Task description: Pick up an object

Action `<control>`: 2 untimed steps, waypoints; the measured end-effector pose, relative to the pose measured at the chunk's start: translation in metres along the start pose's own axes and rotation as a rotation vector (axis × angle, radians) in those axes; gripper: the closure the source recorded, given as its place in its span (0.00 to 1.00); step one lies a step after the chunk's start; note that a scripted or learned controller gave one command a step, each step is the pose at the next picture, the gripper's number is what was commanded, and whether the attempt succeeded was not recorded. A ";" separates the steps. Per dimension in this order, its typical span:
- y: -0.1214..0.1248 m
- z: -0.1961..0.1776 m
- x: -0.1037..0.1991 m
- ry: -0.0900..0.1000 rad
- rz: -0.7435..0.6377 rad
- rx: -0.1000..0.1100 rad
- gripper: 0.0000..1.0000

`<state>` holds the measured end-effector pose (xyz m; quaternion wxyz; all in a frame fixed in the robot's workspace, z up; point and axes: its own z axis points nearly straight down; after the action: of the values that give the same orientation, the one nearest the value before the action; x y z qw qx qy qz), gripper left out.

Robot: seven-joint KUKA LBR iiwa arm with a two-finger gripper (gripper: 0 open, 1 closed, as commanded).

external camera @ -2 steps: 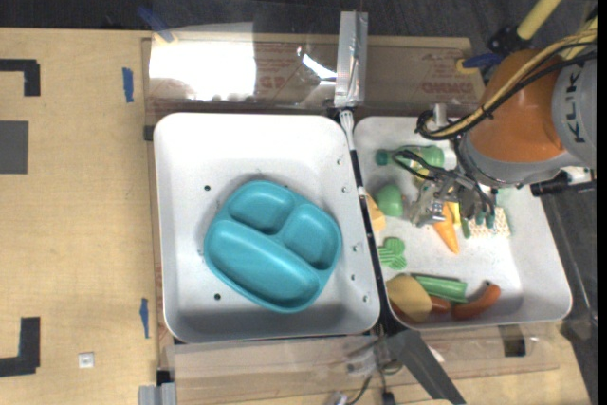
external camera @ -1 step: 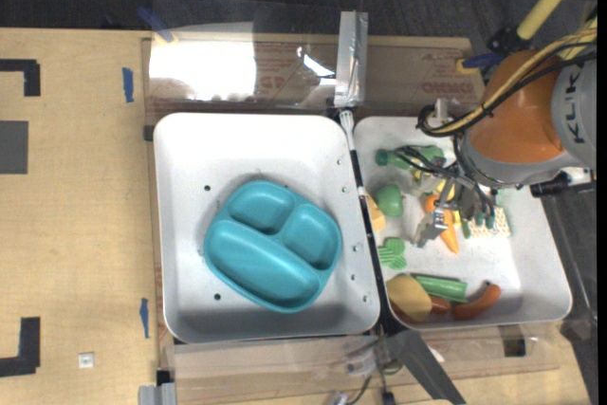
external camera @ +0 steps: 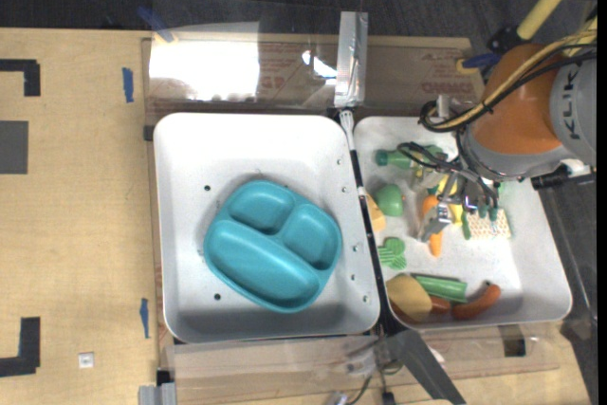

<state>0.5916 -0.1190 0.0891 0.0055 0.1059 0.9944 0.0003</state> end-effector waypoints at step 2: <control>0.015 -0.014 0.027 -0.015 -0.006 0.000 1.00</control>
<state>0.5684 -0.0984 0.1031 0.0131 0.1029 0.9946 -0.0007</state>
